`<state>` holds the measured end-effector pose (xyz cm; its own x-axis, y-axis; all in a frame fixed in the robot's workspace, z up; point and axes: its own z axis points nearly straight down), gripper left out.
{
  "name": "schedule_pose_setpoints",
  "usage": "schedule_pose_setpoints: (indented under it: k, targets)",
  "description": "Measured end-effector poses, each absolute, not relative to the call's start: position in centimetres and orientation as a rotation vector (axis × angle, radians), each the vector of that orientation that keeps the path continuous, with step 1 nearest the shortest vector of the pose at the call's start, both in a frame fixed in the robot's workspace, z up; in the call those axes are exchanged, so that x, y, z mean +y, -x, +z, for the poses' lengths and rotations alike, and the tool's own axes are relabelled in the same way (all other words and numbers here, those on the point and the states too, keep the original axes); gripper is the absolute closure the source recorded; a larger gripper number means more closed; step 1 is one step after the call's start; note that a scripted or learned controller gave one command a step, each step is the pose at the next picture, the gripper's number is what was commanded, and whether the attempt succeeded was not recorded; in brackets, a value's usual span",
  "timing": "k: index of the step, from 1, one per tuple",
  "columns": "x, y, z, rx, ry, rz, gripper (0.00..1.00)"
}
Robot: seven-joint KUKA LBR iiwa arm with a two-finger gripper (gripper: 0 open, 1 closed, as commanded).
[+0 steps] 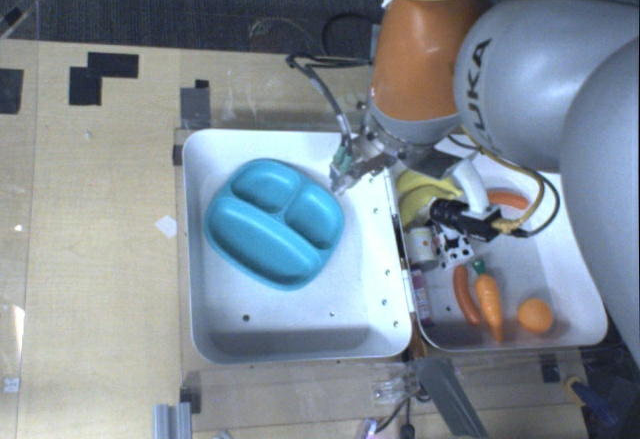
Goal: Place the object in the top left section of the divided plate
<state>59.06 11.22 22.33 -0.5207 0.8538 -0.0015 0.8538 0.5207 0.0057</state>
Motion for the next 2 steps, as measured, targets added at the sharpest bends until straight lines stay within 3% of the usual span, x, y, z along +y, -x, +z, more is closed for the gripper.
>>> schedule_pose_setpoints:
  k: [1, 2]
  targets:
    - [10.7, -58.9, 18.5, 2.667, -1.656, 0.004, 1.00]
    - [3.7, -52.6, 25.3, 2.704, -1.588, 0.006, 1.00]
